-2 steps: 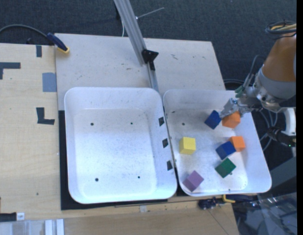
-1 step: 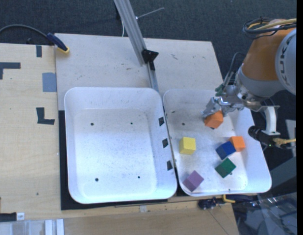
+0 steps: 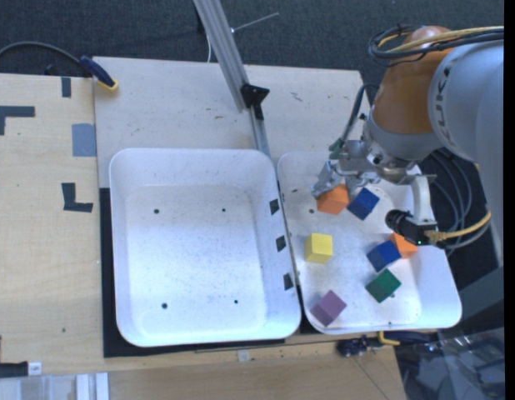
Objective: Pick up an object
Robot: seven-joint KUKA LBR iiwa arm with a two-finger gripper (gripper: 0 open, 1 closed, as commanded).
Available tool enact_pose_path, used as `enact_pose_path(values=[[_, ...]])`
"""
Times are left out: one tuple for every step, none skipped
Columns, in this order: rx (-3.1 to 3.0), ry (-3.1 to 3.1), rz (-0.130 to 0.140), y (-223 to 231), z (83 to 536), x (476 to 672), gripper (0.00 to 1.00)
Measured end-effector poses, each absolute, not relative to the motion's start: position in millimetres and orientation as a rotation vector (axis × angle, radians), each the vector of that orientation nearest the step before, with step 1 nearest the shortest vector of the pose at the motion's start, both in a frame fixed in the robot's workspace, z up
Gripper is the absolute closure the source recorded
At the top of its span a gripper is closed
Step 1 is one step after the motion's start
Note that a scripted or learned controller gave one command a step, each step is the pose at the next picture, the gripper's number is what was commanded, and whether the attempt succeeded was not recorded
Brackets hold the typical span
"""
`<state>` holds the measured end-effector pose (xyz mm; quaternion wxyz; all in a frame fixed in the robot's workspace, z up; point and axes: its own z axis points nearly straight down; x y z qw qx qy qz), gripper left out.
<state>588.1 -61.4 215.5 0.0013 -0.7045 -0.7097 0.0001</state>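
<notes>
Orange block (image 3: 332, 200) directly beneath jaws (image 3: 339, 179)

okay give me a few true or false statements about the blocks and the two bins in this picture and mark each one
1. The yellow block lies in the right bin. True.
2. The left bin holds the purple block. False: the purple block lies in the right bin.
3. The gripper is above the right bin, next to the orange block. True.
4. The green block is stacked on the yellow block. False: they lie apart.

Blocks (image 3: 356, 200) crowd hand (image 3: 339, 180) (perhaps touching).
</notes>
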Motion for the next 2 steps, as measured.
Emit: enact_pose_path(values=[[-2.211, -2.228, 0.001, -9, 216, 598.5, 1.0], [-2.21, -2.229, 0.001, 55, 213, 595.7, 1.0]])
